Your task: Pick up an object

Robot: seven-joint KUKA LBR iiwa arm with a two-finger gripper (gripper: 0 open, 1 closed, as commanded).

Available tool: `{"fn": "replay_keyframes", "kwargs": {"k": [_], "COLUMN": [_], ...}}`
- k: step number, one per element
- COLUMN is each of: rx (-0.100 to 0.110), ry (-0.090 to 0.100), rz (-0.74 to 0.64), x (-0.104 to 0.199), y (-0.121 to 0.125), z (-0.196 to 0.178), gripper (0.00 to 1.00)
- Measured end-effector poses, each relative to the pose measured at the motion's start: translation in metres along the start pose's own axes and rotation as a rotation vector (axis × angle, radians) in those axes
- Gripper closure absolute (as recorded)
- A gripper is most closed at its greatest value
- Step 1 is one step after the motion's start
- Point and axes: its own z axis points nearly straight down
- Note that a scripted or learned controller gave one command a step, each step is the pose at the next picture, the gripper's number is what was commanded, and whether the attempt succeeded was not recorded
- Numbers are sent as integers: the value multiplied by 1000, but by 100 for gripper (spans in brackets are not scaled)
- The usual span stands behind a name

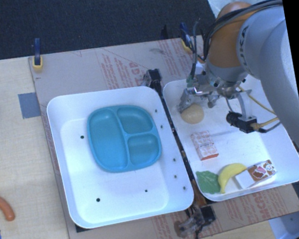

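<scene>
From the camera view, the tool (191, 98) hangs low in the right bin (281, 170), just above a tan round object (193, 114), perhaps a small potato; whether it is open or closed I cannot tell. The object looks light, firm and smooth, likely to roll, so taking it across its middle seems best.

Lab; robot arm (261, 39), test bins (125, 209)

Two bins (65, 159); one plate (124, 137); one banana (229, 174).
</scene>
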Motion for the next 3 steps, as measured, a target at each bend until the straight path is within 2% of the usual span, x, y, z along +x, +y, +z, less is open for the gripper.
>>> {"fn": "replay_keyframes", "kwargs": {"k": [3], "rx": [-1], "ry": [0], "rz": [2], "x": [-3], "y": [0], "z": [0], "gripper": [0]}}
